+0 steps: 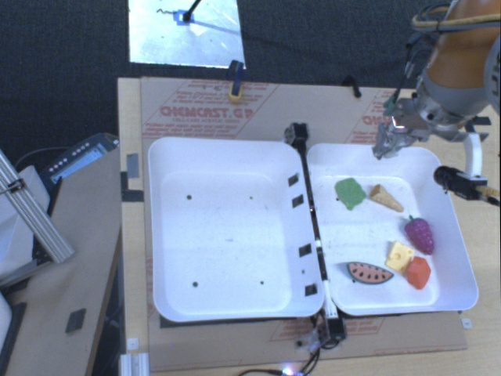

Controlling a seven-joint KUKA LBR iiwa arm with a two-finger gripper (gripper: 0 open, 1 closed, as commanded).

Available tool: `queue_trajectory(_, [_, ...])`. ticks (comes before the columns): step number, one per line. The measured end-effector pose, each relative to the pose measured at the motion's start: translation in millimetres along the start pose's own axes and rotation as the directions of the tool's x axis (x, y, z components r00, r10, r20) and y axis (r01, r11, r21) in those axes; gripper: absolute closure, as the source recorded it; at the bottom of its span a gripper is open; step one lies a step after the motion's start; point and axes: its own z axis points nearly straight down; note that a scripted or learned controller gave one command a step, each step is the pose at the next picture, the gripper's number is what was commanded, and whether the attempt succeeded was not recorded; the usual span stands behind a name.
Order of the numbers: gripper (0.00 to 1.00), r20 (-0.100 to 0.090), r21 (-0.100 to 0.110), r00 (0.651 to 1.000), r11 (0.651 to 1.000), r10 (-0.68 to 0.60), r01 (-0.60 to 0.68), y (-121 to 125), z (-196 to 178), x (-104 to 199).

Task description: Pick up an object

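Under both bins, a brown board point(235, 108) printed in red with "CHEMCAST GP", readable near its far left edge; same red print partly seen at its far right corner, too cut off to read. Farther back, a shiny metal sheet point(186, 20) on dark carpet.

On the board, two shallow white bins side by side, joined along a black hinge strip. Left bin point(168, 210): only a few small dark dots on its floor. Right bin point(454, 245): six toy foods. Toward the far side, a green piece point(350, 193) with a tan wedge point(386, 198) just to its right. Farther right, purple grapes point(419, 234). Near side: a watermelon slice point(369, 272), then a yellow cheese block point(401, 255) touching an orange-red piece point(418, 272) on its right.

Over the right bin's far edge, the gripper point(386, 149), hanging from the grey and orange arm, apart from every toy. Cannot tell how wide its opening is; nothing seen in its grasp.
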Motion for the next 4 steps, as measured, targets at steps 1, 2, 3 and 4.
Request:
queue_trajectory(1, [1.0,0.001,-0.026,1.0,1.0,-0.008,0.008,-20.6,-159.7,33.7])
queue_trajectory(2, [1.0,0.0,-0.022,1.0,1.0,-0.01,0.01,-20.4,-269.9,78.1])
queue_trajectory(3, [1.0,-0.002,-0.009,1.0,1.0,-0.008,0.008,-134.8,-261.7,107.2])
queue_trajectory(4, [1.0,-0.001,-0.008,1.0,1.0,-0.007,0.007,-140.7,-266.6,140.6])
